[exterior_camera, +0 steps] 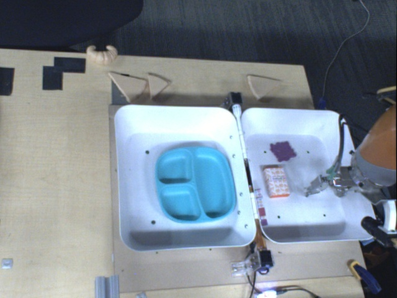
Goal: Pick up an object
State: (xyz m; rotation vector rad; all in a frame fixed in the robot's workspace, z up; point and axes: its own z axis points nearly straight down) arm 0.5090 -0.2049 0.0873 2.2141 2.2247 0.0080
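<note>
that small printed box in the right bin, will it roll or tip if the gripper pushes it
The small printed box lies flat on the right bin floor, so it would probably slide, not roll or tip. It looks light. Its flat top may leave the gripper little to pinch.

A turquoise divided tray [196,182] sits in white; nearby, a purple scrap [282,149] and a seemingly orange-patterned packet [276,182].

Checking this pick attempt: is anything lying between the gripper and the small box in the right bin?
Nothing visible does. The gripper sits over the right bin, with bare bin floor between it and the small box. The purple object lies further back, off that line.
</note>
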